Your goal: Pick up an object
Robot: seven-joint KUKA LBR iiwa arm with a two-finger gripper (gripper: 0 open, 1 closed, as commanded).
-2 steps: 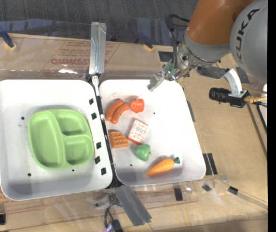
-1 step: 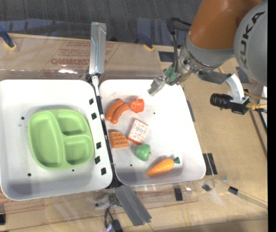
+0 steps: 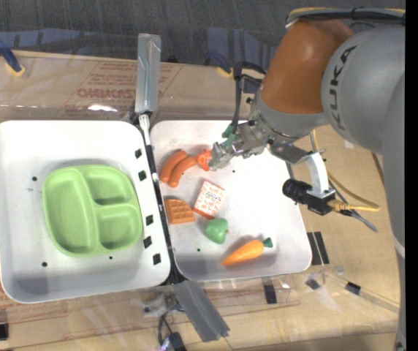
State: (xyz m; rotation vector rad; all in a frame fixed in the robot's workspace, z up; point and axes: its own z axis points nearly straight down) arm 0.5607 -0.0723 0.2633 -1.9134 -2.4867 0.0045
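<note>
Hovering over the right white bin (image 3: 286, 258), our gripper (image 3: 222, 154) touched the orange sausage pair (image 3: 177, 164), lying diagonally, upper-right end gripperward; grasp unclear.

We see two shallow white plastic bins (image 3: 19, 196) with a smooth, faintly glossy finish, one holding a matt lime-green plastic divided tray (image 3: 90, 209). The orange plastic toy carrot (image 3: 242, 251) looks smooth; the pale wooden worktop (image 3: 355, 320) looks matt.

Green plate (image 3: 90, 209), orange carrot (image 3: 244, 251) (green-tipped), white bins (image 3: 12, 152), orange sausages (image 3: 177, 164).
</note>
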